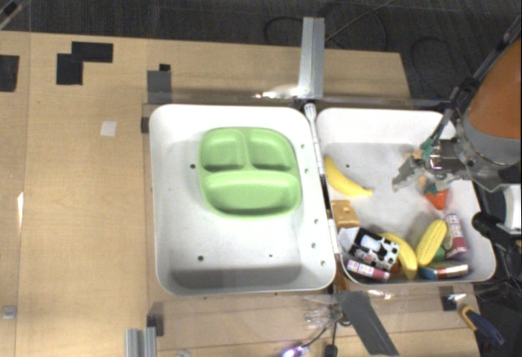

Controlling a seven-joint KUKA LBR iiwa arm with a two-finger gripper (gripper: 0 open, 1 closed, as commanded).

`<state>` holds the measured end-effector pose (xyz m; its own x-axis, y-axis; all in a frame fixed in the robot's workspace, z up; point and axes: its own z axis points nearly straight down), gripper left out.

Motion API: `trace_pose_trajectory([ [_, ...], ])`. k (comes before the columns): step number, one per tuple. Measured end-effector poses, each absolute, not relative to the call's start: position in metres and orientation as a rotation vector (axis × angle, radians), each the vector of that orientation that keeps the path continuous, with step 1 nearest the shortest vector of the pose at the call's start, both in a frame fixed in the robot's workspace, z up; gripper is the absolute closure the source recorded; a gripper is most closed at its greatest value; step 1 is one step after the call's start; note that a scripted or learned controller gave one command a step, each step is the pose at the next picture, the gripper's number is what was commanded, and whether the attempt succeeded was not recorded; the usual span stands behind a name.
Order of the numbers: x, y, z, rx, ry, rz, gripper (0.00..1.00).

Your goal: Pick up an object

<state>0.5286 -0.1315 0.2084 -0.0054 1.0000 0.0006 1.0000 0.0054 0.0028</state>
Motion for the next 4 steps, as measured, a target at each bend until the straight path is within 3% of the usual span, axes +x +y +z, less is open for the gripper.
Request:
trace_pose_trajectory([
  [1,0.503,-0.14,0.356,2.358,2.066,0.008,0.0],
  [2,0.501,-0.11,0.208,2.392,2.034,0.004,0.0],
  [3,0.558,-0.083,0.153,2.288,2.15,0.004,0.0],
  [4,0.602,-0.105,0.091,2.052,2.36,0.015,0.0],
])
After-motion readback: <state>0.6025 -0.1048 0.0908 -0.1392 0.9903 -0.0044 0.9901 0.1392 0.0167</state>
